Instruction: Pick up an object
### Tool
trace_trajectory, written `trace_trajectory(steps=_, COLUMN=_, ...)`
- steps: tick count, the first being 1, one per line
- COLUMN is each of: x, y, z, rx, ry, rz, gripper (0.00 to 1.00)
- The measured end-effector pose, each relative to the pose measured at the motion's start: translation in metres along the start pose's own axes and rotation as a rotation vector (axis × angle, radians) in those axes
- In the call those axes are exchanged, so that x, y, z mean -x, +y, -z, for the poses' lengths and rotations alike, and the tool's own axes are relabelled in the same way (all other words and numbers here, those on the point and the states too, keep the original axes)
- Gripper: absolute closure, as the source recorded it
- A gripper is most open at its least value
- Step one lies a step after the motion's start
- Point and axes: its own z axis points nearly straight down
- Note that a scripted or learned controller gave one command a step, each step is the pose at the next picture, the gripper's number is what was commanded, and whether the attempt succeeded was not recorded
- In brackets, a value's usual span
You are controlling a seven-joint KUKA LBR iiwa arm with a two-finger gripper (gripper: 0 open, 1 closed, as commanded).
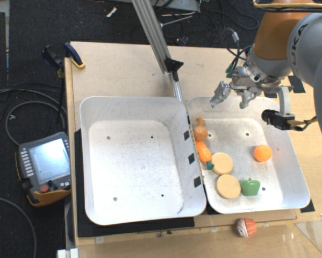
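Orange ball (pixel 263 153) lies alone in the right bin (pixel 290 160), toward five o'clock from the claw (pixel 231 97), which hovers spread and empty over the bin's far rim; I judge it the nearest clear target.

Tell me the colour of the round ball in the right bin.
Orange ball, in the camera view.
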Motion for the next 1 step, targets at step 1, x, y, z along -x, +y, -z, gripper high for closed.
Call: trace_trajectory(steps=1, x=0.0010, y=0.0054, z=-0.0626, rx=0.000, ry=0.000, rz=-0.003, gripper=0.00)
